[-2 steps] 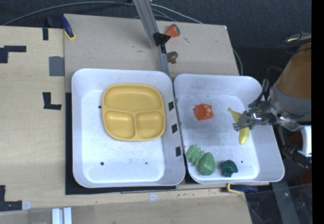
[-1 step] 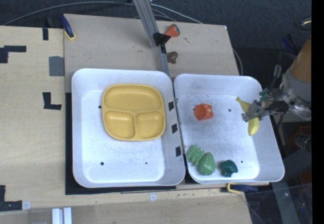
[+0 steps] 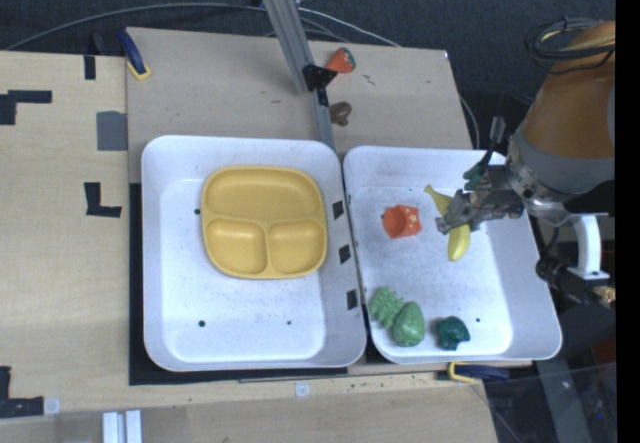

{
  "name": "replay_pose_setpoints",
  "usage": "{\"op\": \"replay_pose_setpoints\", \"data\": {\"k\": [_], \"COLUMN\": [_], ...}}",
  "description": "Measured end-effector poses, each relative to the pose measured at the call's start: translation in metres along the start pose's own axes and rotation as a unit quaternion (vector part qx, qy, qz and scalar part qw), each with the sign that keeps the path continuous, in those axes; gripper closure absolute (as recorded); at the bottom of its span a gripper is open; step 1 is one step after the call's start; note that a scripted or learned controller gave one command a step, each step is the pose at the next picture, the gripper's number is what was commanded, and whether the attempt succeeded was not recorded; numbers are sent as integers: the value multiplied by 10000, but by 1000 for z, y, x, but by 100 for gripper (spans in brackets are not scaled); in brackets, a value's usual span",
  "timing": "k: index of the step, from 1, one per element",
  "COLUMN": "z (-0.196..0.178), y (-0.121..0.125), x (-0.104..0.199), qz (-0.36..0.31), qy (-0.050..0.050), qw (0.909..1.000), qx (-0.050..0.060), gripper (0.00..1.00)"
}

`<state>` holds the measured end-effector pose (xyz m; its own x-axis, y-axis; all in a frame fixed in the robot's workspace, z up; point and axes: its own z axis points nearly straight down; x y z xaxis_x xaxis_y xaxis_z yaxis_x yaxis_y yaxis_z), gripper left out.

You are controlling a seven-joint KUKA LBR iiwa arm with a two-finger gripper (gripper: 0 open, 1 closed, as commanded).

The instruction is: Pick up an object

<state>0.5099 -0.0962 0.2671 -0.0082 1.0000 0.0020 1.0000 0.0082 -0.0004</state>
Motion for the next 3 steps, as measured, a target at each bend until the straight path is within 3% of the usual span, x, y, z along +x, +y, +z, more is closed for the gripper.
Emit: {"op": "replay_pose_setpoints", "data": {"k": [2,3], "z": [19,34], "y": [26,26], "x": [107,156], "qz": [10,8], "qy": [-8,-7], "qw": [10000,10000], "qx": [15,19], "gripper": [100,100]}}
